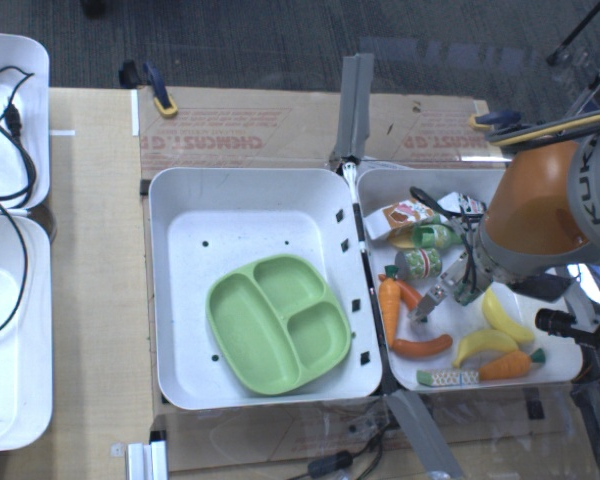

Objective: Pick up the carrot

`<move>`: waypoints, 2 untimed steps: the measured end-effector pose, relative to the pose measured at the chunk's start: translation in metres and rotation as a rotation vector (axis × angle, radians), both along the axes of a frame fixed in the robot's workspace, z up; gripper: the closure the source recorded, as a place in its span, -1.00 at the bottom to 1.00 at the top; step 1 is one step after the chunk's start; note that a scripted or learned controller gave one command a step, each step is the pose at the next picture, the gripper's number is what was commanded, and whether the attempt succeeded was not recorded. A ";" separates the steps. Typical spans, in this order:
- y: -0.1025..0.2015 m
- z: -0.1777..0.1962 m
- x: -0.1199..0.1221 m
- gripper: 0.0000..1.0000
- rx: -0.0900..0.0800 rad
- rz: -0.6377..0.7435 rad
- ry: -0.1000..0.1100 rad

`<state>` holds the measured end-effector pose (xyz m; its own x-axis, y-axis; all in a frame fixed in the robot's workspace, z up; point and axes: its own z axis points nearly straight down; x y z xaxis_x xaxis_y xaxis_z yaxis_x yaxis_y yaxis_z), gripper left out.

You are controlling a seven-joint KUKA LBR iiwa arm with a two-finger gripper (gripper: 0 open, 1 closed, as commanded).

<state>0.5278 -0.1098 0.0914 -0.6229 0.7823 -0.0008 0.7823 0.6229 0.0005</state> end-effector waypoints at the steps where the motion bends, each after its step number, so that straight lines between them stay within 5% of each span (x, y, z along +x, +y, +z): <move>1: -0.001 0.009 0.000 1.00 0.000 -0.004 -0.001; 2: 0.068 0.100 0.008 1.00 -0.001 -0.105 0.001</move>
